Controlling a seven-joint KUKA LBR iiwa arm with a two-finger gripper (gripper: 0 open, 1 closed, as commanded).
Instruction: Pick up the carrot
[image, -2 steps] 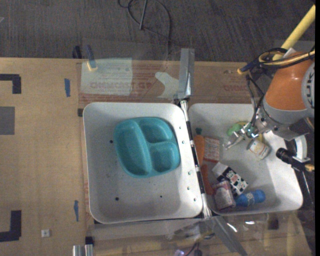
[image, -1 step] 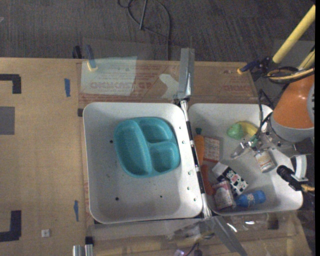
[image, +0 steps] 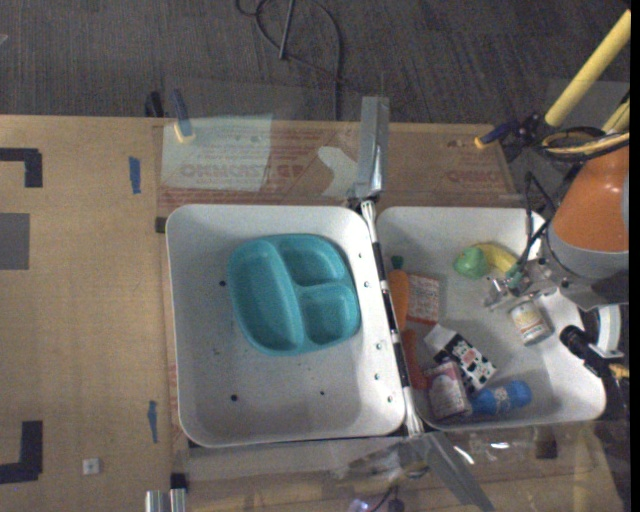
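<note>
A: What is seen on the table (image: 80, 300), from the biggest thing down?

B: Two white bins are seen side by side. In the left bin (image: 200, 400) a teal plate (image: 295, 292) with three parts is laid. In the right bin (image: 580, 385) many small things are kept. The grey arm with the orange band (image: 595, 215) is reached in from the right, over the right bin's far right side.

A: Where is the carrot found?

B: The carrot (image: 399, 292) is laid along the left wall of the right bin, just beside the wall between the two bins. Its long shape is pointed up and down in the view. A small packet (image: 424, 298) is laid just beside it, on its right.

A: What else is kept there?

B: A green and yellow toy (image: 482, 260) is seen near the top. A little jar (image: 529, 322) is seen below the arm's end. A black and white box (image: 466, 360), a pink thing (image: 447, 390) and a blue bottle (image: 502, 398) are seen near the bottom.

A: Is anything held by the gripper?

B: The gripper (image: 515, 285) is seen above the little jar, well apart from the carrot. How wide it is spread cannot be told. Nothing is seen held in it.

A: Which step is in hand?

B: It looks like the reach is not yet done. The carrot is untouched.

A: What is called for next?

B: The gripper should likely be moved left across the bin, turned to fit across the carrot's thin side, and lowered. Care is needed, since the wall and packet are so close.
</note>
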